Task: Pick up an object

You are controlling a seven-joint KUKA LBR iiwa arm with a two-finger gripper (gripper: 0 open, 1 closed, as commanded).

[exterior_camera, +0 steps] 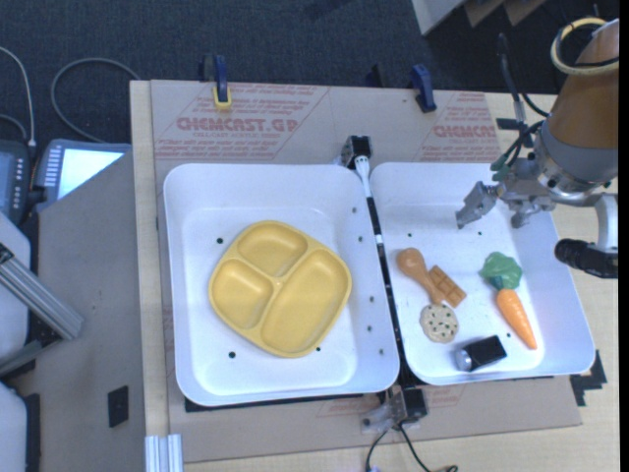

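Nearest the front edge, inside the right-hand shallow white bin, a small black rectangular block lies tilted, with a round speckled toy cookie just beside it to the left. To the right of the block a toy orange carrot lies slantwise, its green leafy top pointing away toward the back. A tan wooden-looking spoon lies between cookie and bin centre, its bowl toward the dividing wall, touching a small brown waffle-like piece.

In the left-hand shallow white bin sits a yellow plastic plate with three compartments, turned at an angle, nothing in its wells.

Farther back over the right bin, the grey arm with its orange band comes in from the right. Its jaws hang above bare bin floor behind the toys, spread apart, nothing between them, well apart from the carrot and spoon.

Beyond the bins the table's brown cardboard sheet with red lettering is pinned by two blue clamps at the far edge.
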